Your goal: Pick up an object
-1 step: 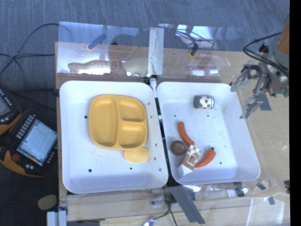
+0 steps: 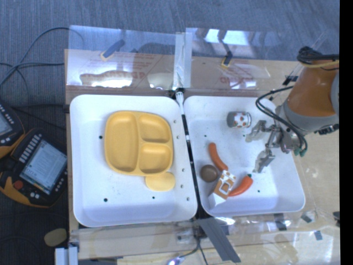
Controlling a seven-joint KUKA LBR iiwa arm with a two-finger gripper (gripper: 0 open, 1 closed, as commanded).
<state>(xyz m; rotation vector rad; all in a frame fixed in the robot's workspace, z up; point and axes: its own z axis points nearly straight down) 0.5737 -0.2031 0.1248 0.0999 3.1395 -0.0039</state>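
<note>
Right bin (image 2: pixel 287 200) has all the loose stuff, so that's where the pick has to happen. The gripper (image 2: pixel 263 147) hangs over the 3 o'clock side of that bin with its fingers spread open and nothing between them.

Candidates: a small can (image 2: pixel 239 119) lying on its side up at 12 o'clock, an orange sausage (image 2: pixel 218 156) near the middle, and then a clump at 6 o'clock: a brown ball (image 2: pixel 208 173), a little orange-and-white box (image 2: pixel 223 184) and a carrot (image 2: pixel 241 186), all touching or nearly so.

If it were me I'd go for the sausage or the can (both sit apart from their neighbours, so the fingers get room on either side). For the sausage, turn the wrist so the fingers close across its narrow width, not along it. The carrot is closest, at about 7 o'clock from the gripper, but it's jammed against the box, so a finger would likely land on the box and shove things around.

The left bin (image 2: pixel 83 164) carries a yellow divided tray (image 2: pixel 138 142) and a small yellow disc (image 2: pixel 160 181), both flat and awkward.
</note>
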